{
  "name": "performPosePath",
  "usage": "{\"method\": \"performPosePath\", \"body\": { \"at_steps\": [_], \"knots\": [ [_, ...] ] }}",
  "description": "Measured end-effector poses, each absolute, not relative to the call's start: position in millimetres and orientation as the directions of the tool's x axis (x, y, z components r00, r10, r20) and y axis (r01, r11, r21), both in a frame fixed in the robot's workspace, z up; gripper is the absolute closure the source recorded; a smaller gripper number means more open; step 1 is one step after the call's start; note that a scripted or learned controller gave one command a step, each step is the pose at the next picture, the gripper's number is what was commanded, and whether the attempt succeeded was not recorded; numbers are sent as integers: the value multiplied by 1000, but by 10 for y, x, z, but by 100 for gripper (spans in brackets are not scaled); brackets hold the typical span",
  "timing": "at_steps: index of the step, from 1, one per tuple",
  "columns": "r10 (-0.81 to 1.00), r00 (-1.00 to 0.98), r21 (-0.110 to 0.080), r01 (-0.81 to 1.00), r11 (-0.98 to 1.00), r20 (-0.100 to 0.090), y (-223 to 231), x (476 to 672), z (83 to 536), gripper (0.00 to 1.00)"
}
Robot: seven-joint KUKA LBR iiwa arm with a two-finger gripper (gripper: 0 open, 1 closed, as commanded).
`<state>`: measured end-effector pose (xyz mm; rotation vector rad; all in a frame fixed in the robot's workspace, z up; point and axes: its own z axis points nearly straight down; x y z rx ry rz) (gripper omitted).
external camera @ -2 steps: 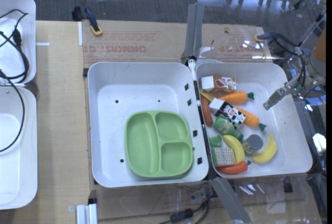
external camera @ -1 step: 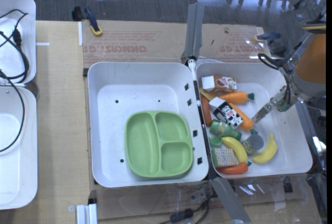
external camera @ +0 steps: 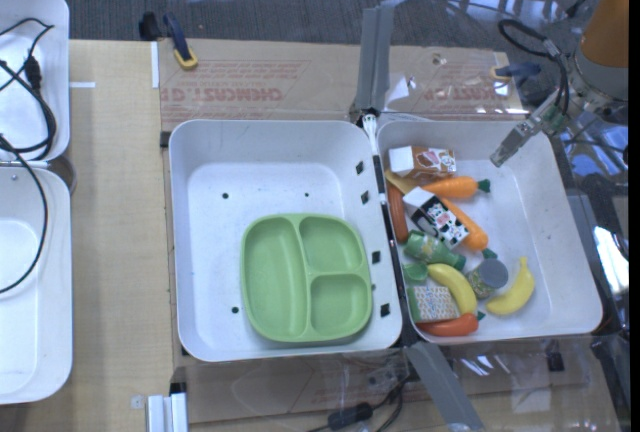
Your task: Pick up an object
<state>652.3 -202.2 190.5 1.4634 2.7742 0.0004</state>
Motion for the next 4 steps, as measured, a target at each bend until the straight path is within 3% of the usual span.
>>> {"method": "performPosePath", "body": {
  "at_steps": [1, 2, 3, 4],
  "knots": [
    [903, -430, 1, 903, 430, -2, -1779, 6594, 1784, 0],
    [828, -561, 1, 828, 561, -1, -1603, 6300, 920, 0],
    [829, -560, -1, 829, 560, 0, -1609, 6295, 1009, 100],
    [890, -456, 2, 890, 456, -4, -1267, 6599, 2451, 100]
  ]
}}
